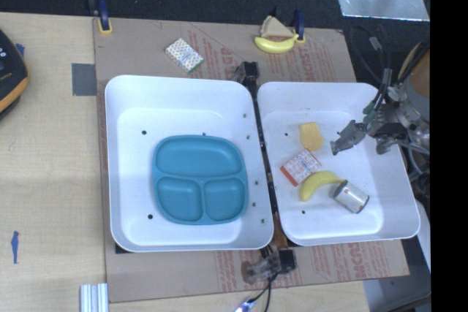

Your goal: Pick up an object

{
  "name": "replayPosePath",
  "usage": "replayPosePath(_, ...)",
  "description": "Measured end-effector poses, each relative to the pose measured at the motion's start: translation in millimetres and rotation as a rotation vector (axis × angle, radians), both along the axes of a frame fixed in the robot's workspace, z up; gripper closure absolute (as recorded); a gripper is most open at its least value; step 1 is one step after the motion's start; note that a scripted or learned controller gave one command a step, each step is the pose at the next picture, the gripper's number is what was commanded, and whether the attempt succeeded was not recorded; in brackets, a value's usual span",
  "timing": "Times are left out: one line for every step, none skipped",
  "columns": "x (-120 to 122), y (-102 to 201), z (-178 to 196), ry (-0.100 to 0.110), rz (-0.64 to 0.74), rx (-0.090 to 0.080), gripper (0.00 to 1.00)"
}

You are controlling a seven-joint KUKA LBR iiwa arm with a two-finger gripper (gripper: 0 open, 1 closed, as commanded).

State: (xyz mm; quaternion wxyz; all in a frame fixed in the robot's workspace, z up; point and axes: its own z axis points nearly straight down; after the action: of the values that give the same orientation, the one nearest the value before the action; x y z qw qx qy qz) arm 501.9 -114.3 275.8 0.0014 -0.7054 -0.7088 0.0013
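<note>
At the right side of the frame, the gripper (363, 137) hangs over the right bin (387, 226), reaching in from the right edge. Its two dark fingers (348, 138) stand spread apart with nothing between them, so the hand is open and holds no object, though the far finger is partly lost against the wrist hardware and its tip is hard to make out.

Below and left of the gripper, four objects lie on the right bin's floor. A yellow block (311, 135) sits toward the upper middle of the bin, left of the fingers. Just beneath it lies a small red and white box (300, 166), tilted. A banana (318, 185) lies just beside the box's lower right corner, and a silver can (350, 196) rests on its side at the banana's right end, very close or touching.

Left of centre, the left bin (117, 157) holds a blue divided tray (199, 178) with three compartments.

Along the top of the frame, on the brown board outside the bins, a second banana (274, 44) lies above the right bin, and a small patterned packet (183, 54) lies above the left bin.
</note>
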Motion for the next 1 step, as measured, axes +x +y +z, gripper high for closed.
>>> replayPosePath(35.4, 9.2, -106.2, 0.002, 0.001, -0.001, 0.0)
